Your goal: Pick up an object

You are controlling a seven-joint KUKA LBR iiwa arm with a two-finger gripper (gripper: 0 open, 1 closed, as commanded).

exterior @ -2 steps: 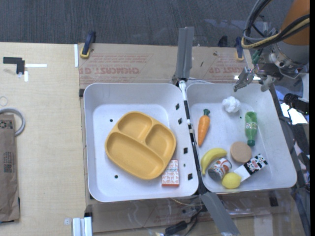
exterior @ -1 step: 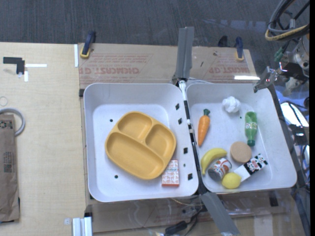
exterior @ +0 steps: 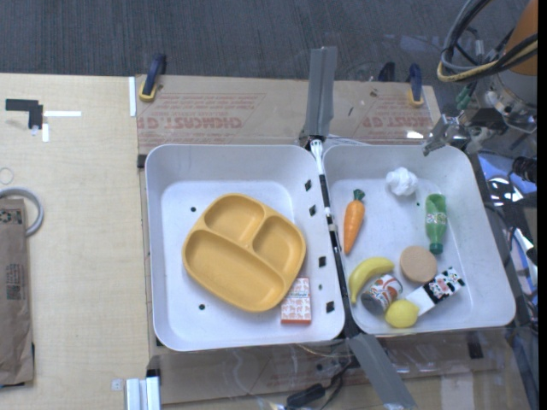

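Note:
The right bin [exterior: 479, 229] holds an orange carrot [exterior: 354, 220], a white crumpled wad [exterior: 400, 180], a green bottle [exterior: 436, 220], a banana [exterior: 367, 273], a small can [exterior: 382, 293], a lemon [exterior: 402, 314], a tan round disc [exterior: 418, 264] and a black-and-white box [exterior: 436, 289]. In the left bin [exterior: 162, 229] lie a yellow divided plate [exterior: 244, 252] and a small red-and-white box [exterior: 297, 302]. My gripper [exterior: 439, 137] hangs at the right bin's far right corner, above its rim, with nothing seen in it.
Cardboard [exterior: 231, 109] lies behind the bins, held by blue clamps [exterior: 154, 73]. A brown paper bag [exterior: 13, 289] rests on the wooden bench at the far left. Cables [exterior: 479, 32] loop above the arm at the top right.

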